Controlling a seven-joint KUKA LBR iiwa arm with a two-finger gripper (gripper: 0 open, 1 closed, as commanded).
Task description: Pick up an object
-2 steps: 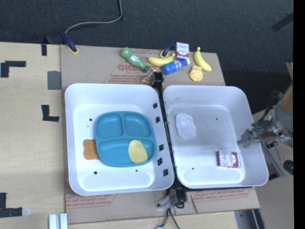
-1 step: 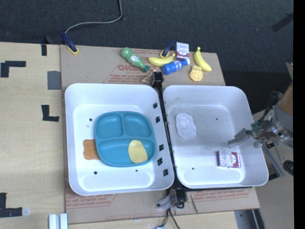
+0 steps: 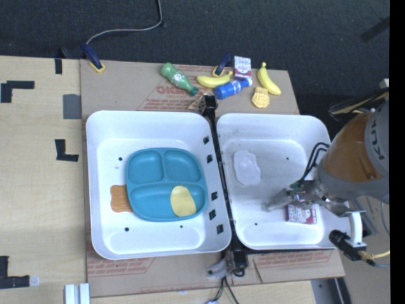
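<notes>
Reaching in from the right, the arm (image 3: 354, 154) carries its orange band over the right bin's (image 3: 316, 126) right wall and sets the gripper (image 3: 278, 201) low inside that bin, toward its front right part. Whether the claw is spread or pressed together cannot be told from this slanted view; grey metal parts blur together at its tip. No item can be seen pinched in it. A small red-and-white packet (image 3: 301, 215) lies flat on the bin floor just beside the gripper, on its near right side, its upper edge meeting the gripper's body in this view; contact cannot be confirmed. A clear lump (image 3: 247, 168) rests on the same floor, left of and behind the gripper, apart from it. The left bin (image 3: 101, 132) holds a blue divided plate (image 3: 155, 176), with a yellow piece (image 3: 183, 201) in its front right compartment. An orange-brown slice (image 3: 118, 198) lies against the plate's left rim. Behind the bins, on the cardboard (image 3: 126, 84), loose items sit in a cluster: a green bottle (image 3: 179, 79), a banana (image 3: 214, 80), a blue item (image 3: 228, 89), a small box (image 3: 242, 65), a second banana (image 3: 268, 80) and a yellow ridged item (image 3: 259, 97). A black cable (image 3: 155, 5) crosses the dark floor beyond.
</notes>
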